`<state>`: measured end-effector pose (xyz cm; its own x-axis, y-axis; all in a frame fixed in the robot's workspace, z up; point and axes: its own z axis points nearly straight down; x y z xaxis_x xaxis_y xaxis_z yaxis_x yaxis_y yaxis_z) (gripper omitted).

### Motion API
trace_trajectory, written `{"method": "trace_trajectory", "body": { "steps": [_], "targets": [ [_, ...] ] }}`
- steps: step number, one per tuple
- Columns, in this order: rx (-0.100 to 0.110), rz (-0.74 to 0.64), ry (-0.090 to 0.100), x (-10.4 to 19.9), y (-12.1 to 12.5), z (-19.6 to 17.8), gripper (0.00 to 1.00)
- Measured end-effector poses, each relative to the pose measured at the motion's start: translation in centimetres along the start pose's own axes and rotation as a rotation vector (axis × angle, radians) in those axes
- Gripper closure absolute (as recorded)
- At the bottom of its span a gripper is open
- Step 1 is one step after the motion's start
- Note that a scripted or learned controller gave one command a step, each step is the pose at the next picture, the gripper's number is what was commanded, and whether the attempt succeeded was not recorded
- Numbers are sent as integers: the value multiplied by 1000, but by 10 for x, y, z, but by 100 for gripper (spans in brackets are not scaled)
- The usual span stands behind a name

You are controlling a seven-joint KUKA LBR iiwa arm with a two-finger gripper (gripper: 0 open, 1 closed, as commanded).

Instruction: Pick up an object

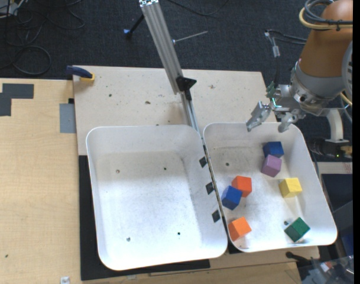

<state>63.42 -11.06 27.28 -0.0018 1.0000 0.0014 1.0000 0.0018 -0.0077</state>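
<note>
Left bin (109,158): white, shallow, bare speckled floor.
Right bin (321,218): white, holds seven small cubes.
Blue cube (231,197): touches the red-orange cube (243,185), near the divider.
Orange cube (239,227): near the front wall.
Dark blue cube (273,149): just behind the purple cube (271,165).
Yellow cube (291,186): apart from the others.
Green cube (297,229): front right corner.
Jaws (268,118): spread open, holding nothing, over the bin's back rim, above the dark blue cube.

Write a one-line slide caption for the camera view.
Open hand above the right bin's far rim; seven blocks lie inside, the blue one nearest.
</note>
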Motion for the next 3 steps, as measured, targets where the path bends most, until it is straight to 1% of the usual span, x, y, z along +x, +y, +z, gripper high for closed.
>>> {"method": "trace_trajectory", "body": {
  "steps": [1, 2, 3],
  "targets": [
    [-4, -1, -1, 0, 1, -3, 0],
    [0, 0, 0, 4, -7, 44, 0],
    [1, 2, 0, 5, 0, 107, 0]
  ]
}}
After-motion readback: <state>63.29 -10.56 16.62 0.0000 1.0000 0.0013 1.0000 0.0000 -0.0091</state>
